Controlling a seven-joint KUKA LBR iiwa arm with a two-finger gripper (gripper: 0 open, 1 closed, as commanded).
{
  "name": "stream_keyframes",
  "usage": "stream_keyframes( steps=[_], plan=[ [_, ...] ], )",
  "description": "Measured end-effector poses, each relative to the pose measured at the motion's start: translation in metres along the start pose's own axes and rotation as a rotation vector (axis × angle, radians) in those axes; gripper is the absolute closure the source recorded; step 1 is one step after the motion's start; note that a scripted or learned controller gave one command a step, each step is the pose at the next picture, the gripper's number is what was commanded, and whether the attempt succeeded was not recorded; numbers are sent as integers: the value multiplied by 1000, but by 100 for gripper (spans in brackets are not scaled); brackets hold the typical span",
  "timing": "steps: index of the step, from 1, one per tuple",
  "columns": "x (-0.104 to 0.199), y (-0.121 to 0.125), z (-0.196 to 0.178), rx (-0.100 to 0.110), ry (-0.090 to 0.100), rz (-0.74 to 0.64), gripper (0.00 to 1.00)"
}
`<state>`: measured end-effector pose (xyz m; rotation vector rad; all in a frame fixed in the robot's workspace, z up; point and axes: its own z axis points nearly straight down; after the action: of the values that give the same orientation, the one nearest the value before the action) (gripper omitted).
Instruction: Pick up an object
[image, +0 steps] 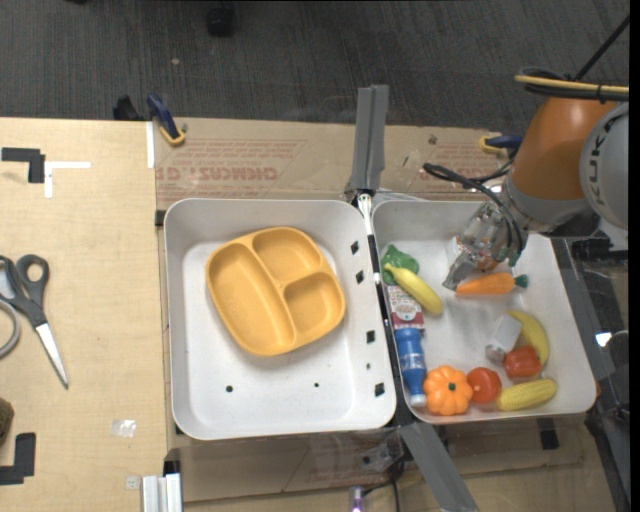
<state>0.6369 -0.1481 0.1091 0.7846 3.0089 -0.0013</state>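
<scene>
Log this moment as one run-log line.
arm: over right bin | gripper: down at carrot, grasp unconfirmed | left bin: orange divided plate

Camera setup, single fixed view.

Position: mounted above the bench (70, 330), looking down at a slant; the far edge of the bench and a strip of dark carpet (300, 50) lie along the top of the frame, the near edge along the bottom.

Coverage: both white bins complete, the left bin (190, 400) near frame centre, the right bin (570, 290) toward the right side. The bare bench top with a pair of scissors (35, 310) fills the left third.

Distance: moderate; bins and contents are distinct, small details are not sharp.

Arm entry: the grey and orange arm (560, 150) enters from the upper right.
</scene>
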Motion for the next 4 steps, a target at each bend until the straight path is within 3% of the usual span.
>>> stream_keyframes(
  steps=[1,2,3,4],
  plan=[
    [13,46,0,-8,-1,-53,0],
    [51,-4,15,7,29,-51,0],
    [61,-35,15,7,29,23,0],
    [19,8,16,8,31,103,0]
  ],
)
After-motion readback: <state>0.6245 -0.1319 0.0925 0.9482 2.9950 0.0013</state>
